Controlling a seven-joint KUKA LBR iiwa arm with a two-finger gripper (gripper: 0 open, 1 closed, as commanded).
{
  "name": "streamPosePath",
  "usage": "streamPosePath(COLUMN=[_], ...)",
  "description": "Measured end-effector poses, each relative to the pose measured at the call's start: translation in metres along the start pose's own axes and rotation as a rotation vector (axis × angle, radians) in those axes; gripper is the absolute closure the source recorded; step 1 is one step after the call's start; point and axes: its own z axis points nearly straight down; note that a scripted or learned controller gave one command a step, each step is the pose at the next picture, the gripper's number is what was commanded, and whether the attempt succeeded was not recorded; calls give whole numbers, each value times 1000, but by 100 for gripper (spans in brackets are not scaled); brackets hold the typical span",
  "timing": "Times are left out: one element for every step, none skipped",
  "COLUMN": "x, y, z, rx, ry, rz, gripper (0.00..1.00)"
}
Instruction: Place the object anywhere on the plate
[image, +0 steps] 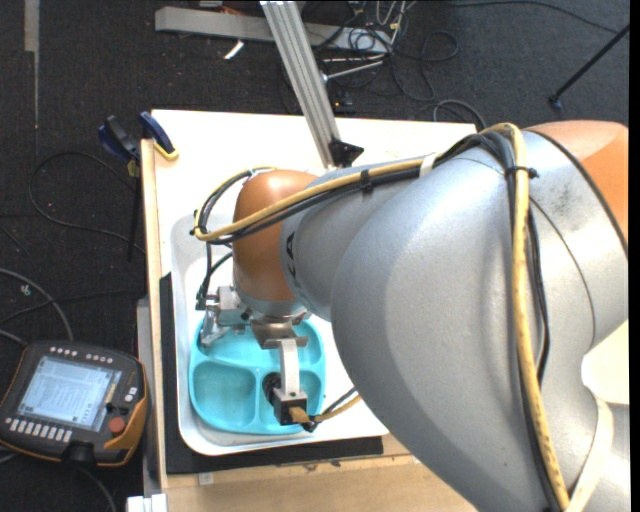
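Note:
A turquoise plate (225, 395) with several compartments lies in the near end of a white bin (184, 250). My gripper (213, 328) hangs low over the plate's far left corner, pointing down from the orange-banded wrist (262, 230). The grey arm covers the plate's right side and most of the bins. I can make out no loose object on the visible part of the plate or at the gripper.
A blue and yellow clamp (135, 135) sits at the bench's far left corner. An aluminium strut (305, 80) slants in from the back. A teach pendant (70, 400) lies on the dark floor left of the bench, among cables.

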Motion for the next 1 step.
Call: streamPosePath(x=[-1], y=[30], z=[-27], rx=[9], ry=[-1], rz=[0], gripper=[0])
